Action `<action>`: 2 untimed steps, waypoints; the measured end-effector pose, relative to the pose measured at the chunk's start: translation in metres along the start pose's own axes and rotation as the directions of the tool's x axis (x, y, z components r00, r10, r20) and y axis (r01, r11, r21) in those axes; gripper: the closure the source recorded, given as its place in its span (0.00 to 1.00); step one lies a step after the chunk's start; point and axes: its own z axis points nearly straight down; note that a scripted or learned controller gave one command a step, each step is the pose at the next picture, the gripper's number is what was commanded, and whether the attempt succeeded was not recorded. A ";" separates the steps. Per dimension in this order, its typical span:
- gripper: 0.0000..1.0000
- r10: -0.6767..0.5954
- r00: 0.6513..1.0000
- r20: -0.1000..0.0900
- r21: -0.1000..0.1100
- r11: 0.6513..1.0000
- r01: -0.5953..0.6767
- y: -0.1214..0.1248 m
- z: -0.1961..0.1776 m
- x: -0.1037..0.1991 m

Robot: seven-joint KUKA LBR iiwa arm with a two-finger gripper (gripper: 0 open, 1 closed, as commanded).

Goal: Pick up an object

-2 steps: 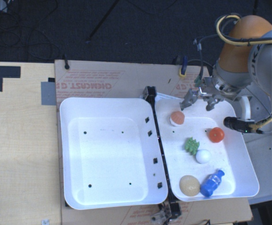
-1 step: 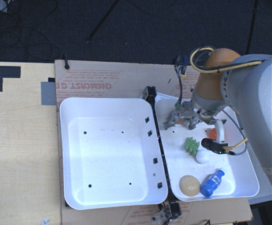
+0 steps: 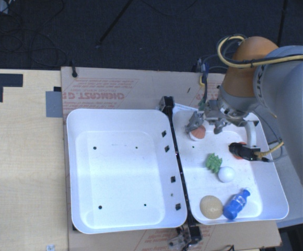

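While its two dark fingers [image 3: 194, 122] stand spread apart with nothing clamped between them, the gripper [image 3: 206, 129] hangs low over the upper left corner of the right bin [image 3: 277, 192], close to that bin's back wall. Above it, at the upper right of the frame, are the orange band [image 3: 251, 54] and the grey arm [image 3: 290, 93].

Just below the finger nearer the frame's left lies a salmon-coloured piece [image 3: 197, 134], small and rounded, on the bin floor. The fingertip is at its upper edge, but whether the two touch cannot be told. The piece sits to the left of the gap between the fingers rather than inside it, near the divide between the two bins.

Farther down the frame, about the middle of the right bin, is a green knobbly thing [image 3: 213, 162]. Just beside it, to the lower right, is a white ball [image 3: 226, 174]. Along the lower edge of the same bin lie a tan rounded lump [image 3: 211, 206] and a blue bottle [image 3: 236, 204], which is on its side with its cap end toward the upper right and its base against the lump.

Across the divide, the left bin [image 3: 76, 140] takes the centre of the frame. Both bins rest on a brown cardboard sheet [image 3: 115, 85] printed in red, and that lies on a pale wooden bench [image 3: 21, 166] with dark patches at the upper left.
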 end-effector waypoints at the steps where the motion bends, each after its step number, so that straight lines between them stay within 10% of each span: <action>1: 0.00 0.004 1.000 -0.001 0.010 1.000 -0.004 -0.035 0.064 0.004; 2: 0.00 0.006 1.000 0.000 0.009 1.000 -0.006 -0.079 0.061 -0.018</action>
